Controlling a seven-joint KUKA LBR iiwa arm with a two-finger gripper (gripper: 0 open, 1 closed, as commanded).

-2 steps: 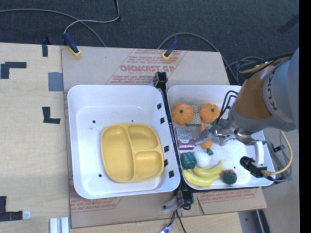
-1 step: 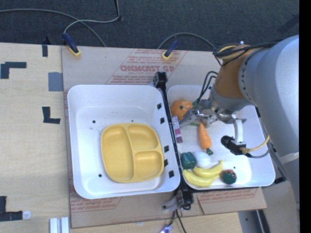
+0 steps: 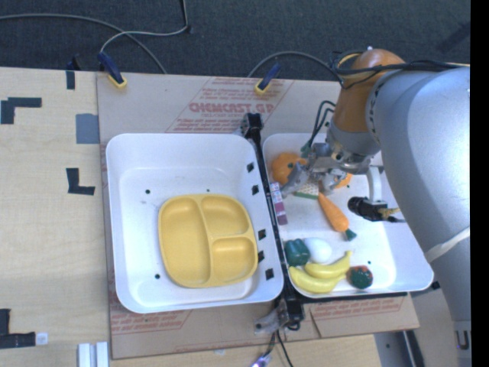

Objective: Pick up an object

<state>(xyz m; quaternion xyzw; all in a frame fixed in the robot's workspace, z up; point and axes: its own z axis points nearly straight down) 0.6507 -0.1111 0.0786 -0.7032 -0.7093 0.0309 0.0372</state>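
One arm reaches down into the right bin [image 3: 397, 270]; pincer [image 3: 317, 176] grip unclear.

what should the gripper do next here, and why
Probably a short, straight descent onto the orange fruit. The gripper hangs over the far end of the right bin, just beside that fruit and above the carrot, with nothing visibly between its fingers.

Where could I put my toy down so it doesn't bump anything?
The left bin has bare white floor along its top, above the yellow tray, and a strip down its left wall. The right bin is crowded: carrot, bananas, orange and the claw.
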